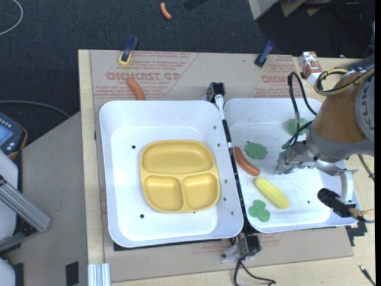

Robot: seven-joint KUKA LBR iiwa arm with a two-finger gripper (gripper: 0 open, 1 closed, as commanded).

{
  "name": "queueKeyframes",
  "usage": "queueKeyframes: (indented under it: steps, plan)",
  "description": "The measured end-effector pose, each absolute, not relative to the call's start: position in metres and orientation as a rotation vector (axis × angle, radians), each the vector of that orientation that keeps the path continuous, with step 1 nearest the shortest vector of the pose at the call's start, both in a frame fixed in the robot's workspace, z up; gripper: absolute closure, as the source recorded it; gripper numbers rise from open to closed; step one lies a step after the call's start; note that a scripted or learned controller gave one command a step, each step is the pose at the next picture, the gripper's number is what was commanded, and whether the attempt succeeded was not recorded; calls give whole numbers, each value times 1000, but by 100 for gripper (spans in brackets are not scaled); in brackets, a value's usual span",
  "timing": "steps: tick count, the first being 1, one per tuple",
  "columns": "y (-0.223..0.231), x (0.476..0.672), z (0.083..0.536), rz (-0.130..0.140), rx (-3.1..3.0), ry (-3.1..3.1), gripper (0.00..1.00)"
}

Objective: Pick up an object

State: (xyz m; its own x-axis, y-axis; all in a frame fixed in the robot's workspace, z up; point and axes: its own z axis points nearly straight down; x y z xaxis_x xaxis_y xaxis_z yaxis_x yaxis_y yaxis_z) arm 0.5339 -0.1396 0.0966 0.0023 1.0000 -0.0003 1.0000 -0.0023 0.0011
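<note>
The right bin (262, 109) holds toy foods: an orange hot dog (246, 161) near its left wall, a yellow corn cob (272, 193), a dark green ridged piece (256, 150), a green leafy piece (258, 210) at the front and a pale green piece (296, 126) at the back, partly hidden by the arm. My gripper (287, 161) hangs low over the bin's middle, right of the hot dog and above the corn. Nothing shows between its fingers.
The left bin (113, 159) holds a yellow divided tray (178, 174). An orange sausage (136, 89) lies on the cardboard behind it. Clamps (126, 51) hold the board's far edge. Cables (296, 97) trail over the right bin's back.
</note>
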Motion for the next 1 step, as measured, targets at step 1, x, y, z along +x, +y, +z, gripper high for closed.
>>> queueKeyframes:
  steps: [1]
  plan:
    - [-140,530,159,4,2217,2218,100]
